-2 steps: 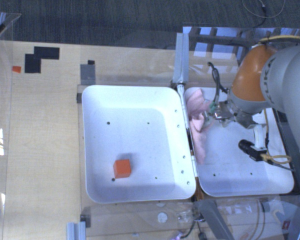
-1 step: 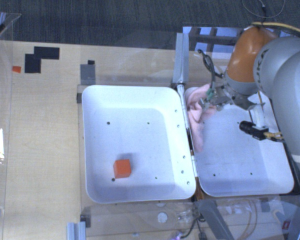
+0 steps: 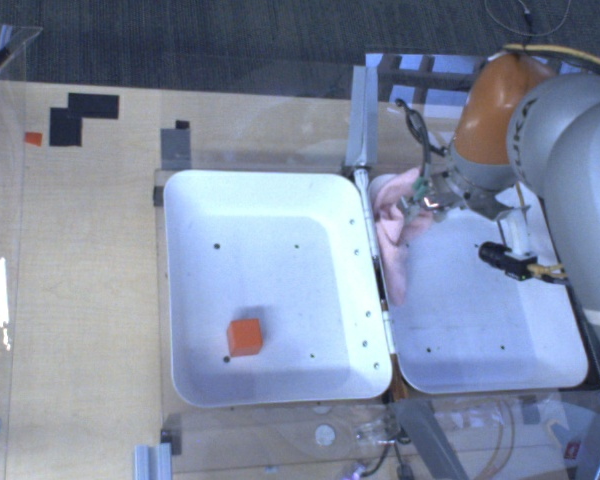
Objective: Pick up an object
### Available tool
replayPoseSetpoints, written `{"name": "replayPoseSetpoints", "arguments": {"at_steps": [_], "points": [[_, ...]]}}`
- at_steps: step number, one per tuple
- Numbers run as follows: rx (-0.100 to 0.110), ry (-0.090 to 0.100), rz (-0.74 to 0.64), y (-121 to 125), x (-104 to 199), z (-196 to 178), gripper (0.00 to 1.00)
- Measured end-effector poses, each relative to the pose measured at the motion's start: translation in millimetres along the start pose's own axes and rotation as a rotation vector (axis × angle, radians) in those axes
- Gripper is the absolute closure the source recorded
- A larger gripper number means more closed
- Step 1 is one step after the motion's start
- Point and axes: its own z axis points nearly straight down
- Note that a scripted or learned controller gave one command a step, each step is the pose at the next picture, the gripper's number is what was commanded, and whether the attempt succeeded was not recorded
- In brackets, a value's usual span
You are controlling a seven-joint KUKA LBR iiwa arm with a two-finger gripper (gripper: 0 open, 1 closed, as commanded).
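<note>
Orange block (image 3: 245,337) in left bin (image 3: 195,268); claw (image 3: 420,203) at pink cloth (image 3: 392,230).

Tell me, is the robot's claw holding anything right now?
It cannot be told. The claw is down at the pink cloth in the right bin, by the cloth's upper end, but a grip isn't visible.

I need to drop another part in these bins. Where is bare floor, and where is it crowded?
The left bin is bare everywhere but around the orange cube near its front. The right bin's front half is bare. Its back left corner is crowded: the pink cloth lies there with the end effector over it.
</note>
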Motion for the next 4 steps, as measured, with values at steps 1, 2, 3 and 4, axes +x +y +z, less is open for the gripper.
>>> {"name": "replayPoseSetpoints", "arguments": {"at_steps": [1,2,3,4], "points": [[-0.007,0.000,-0.035,-15.6,-10.7,3.4,0.00],[0.016,0.001,-0.201,1.4,-10.4,3.4,0.00],[-0.009,-0.003,-0.321,-41.2,-5.0,2.2,0.00],[-0.006,0.000,-0.030,-13.3,1.5,3.2,0.00]]}}
